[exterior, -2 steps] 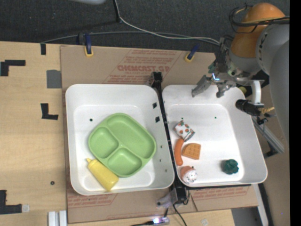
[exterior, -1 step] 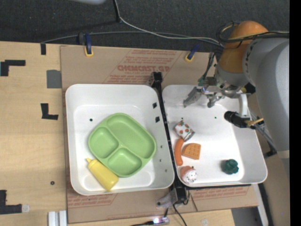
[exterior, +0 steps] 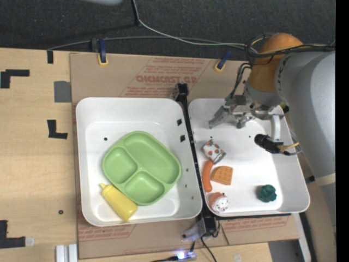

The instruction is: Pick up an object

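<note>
The arm [exterior: 305, 91] is seen over the right bin [exterior: 289, 162], its pincer [exterior: 232, 117] spread open and empty above the bin's far end. A green divided plate [exterior: 142, 167] and yellow bottle [exterior: 118, 202] are noted in the left bin [exterior: 87, 146]. Small items are grouped in the right bin: waffle [exterior: 222, 174], carrot [exterior: 208, 176], green lump [exterior: 266, 192].

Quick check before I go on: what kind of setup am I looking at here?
Most likely a lab bench for robot grasping trials: two white bins clamped on cardboard, toy food like a waffle, and loose cables.

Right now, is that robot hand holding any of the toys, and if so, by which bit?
Nothing is held. The gripper hangs at the far side of the right bin, apart from the toys, with nothing between its open fingers.
</note>
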